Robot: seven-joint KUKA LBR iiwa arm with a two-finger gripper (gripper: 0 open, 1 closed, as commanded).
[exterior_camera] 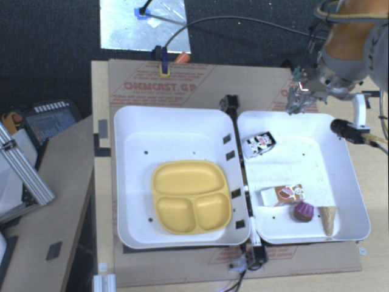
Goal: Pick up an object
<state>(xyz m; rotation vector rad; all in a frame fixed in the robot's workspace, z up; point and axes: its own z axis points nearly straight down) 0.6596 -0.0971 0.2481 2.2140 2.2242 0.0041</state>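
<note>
In the right bin (340, 163) lie a black-and-white spotted piece (260, 143) near the far left corner, a white and orange packet (283, 194), a purple piece (304, 212) and a pale cone (328, 219) along the near side. My gripper (298, 102) hangs over the far rim of the right bin, up and to the right of the spotted piece and well apart from it. Nothing shows in the gripper.
The left bin (130, 163) holds a yellow divided plate (190, 196) in its near half. A black divider (238, 163) runs between the bins. Grey equipment (30, 163) stands on the bench to the left.
</note>
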